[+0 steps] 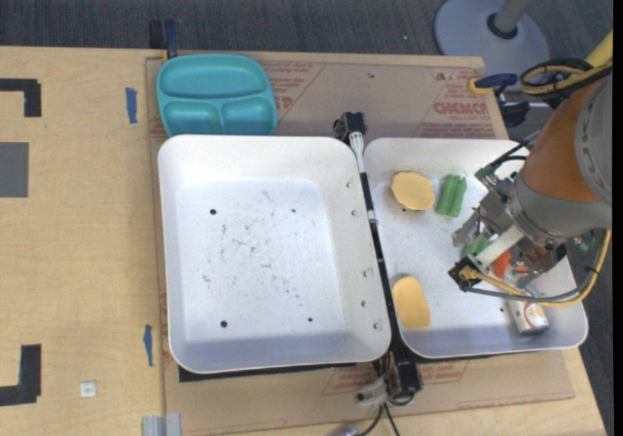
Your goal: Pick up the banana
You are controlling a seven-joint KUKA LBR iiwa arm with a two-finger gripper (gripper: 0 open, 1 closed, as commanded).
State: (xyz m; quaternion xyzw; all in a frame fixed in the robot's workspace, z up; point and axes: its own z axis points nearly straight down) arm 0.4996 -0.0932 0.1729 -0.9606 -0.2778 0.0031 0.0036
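Observation:
Two yellow pieces lie in the right bin (438, 337): a rounded one (413, 192) near the back left and an oval one (411, 302) near the front left. I cannot tell which of them is the banana. My gripper (479, 261) hangs low over the middle right of that bin, below the grey arm with its orange band (569, 157). It is well to the right of both yellow pieces and touches neither. Wires and the wrist body hide what lies under it.
A green block (451, 196) lies just right of the back yellow piece. A small white object (531, 317) sits at the right bin's front right corner. The left bin (195, 346) has speckled marks. A teal divided tray (216, 93) stands behind it.

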